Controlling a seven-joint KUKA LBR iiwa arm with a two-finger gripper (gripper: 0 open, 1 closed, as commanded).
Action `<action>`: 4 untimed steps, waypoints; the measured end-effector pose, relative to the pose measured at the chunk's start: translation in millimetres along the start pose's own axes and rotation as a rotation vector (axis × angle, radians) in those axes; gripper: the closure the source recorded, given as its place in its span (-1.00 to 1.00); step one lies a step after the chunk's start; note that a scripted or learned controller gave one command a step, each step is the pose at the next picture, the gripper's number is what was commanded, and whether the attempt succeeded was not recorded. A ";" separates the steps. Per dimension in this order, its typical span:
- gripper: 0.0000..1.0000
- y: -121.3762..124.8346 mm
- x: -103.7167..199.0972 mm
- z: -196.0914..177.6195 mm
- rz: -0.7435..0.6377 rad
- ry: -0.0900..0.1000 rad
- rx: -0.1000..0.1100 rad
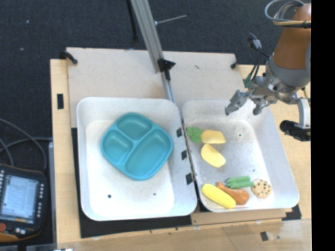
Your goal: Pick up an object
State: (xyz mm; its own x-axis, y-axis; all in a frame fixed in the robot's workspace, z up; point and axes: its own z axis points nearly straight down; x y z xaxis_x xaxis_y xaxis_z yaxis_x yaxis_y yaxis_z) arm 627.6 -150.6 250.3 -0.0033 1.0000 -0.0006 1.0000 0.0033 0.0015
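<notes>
Desk (63,140): a pale wooden top carrying two shallow white bins side by side, both with rounded corners and a faintly speckled floor.

Near edge of the right bin (277,140): a smooth, glossy yellow banana (218,196) lies at a slant in the near left corner. Touching its far side is an orange carrot (235,194) with a bumpy green top (239,181). Just beside that, toward the near right corner, sits a round tan cookie (261,188) dotted with dark chips.

Middle of the right bin: a pale yellow, rounded wedge (213,155) lies flat, apart from the banana. Just beyond it rests a second yellow piece (213,137), dome-shaped, with a small green leafy item (194,134) touching its left side against the bin's left wall.

Left bin (89,192): a teal plastic plate (137,146), smooth and matt, with rounded corners and three moulded compartments, lies turned at an angle near the bin's centre.

Far right corner of the right bin: the gripper (244,104) hangs above the bin's far edge, its two dark jaws spread apart with nothing between them. It is well apart from all the food items. Above it rise the grey wrist and the orange band of the arm (290,51), with thin cables looping at the top.

Far edge of the desk: a ribbed aluminium post (149,30) rises at a slant from between the two bins.
</notes>
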 end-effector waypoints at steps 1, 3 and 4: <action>-1.00 0.0 -0.1 0.0 0.000 0.000 0.000; -1.00 -5.4 -10.0 85.8 0.004 -0.002 0.005; -1.00 -13.9 -10.6 131.4 0.004 -0.002 0.005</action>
State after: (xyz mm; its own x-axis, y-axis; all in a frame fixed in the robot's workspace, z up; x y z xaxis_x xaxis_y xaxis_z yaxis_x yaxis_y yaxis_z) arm 613.9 -161.3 118.9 0.0012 1.0000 -0.0024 1.0000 -0.0012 -0.0033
